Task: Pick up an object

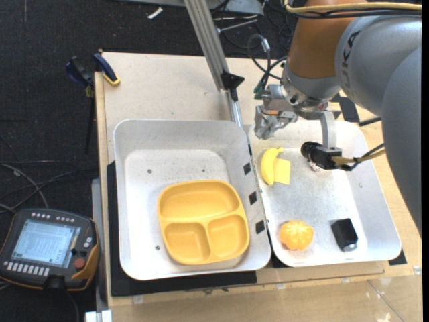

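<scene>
My gripper (pixel 267 127) hangs over the back left corner of the right bin (pixel 375 200), just above and behind a yellow banana (pixel 268 164). A pale yellow block (pixel 283 172) lies against the banana's right side. Nothing shows between the fingers. An orange (pixel 295 235) sits near the bin's front edge. To its right lies a small black box (pixel 344 233).
The left bin (pixel 134 146) holds a yellow divided tray (pixel 201 220). A metal pole (pixel 211 42) slants up from between the bins. A teach pendant (pixel 47 243) lies off the bench at the lower left. A blue and yellow clamp (pixel 94 69) grips the bench's back left corner.
</scene>
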Controlling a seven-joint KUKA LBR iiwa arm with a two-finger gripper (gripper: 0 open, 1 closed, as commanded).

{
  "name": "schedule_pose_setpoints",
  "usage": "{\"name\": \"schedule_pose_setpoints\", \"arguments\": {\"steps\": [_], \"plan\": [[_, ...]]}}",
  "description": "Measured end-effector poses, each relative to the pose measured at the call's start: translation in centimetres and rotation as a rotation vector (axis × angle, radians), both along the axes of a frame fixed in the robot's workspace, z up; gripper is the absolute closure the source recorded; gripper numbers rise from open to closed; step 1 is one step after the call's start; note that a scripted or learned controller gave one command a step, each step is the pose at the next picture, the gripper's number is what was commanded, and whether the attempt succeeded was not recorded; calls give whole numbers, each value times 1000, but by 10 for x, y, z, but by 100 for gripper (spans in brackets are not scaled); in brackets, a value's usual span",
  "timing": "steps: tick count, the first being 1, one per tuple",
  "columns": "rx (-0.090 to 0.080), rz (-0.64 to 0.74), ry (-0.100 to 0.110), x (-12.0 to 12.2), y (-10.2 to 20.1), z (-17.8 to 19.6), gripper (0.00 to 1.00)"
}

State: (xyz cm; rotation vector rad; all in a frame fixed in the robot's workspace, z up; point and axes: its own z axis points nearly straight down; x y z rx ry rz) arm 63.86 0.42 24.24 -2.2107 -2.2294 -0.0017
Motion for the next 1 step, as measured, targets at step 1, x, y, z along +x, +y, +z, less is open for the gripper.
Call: {"name": "schedule_pose_setpoints", "arguments": {"steps": [1], "plan": [[-1, 0, -2, 4, 53, 4, 100]]}}
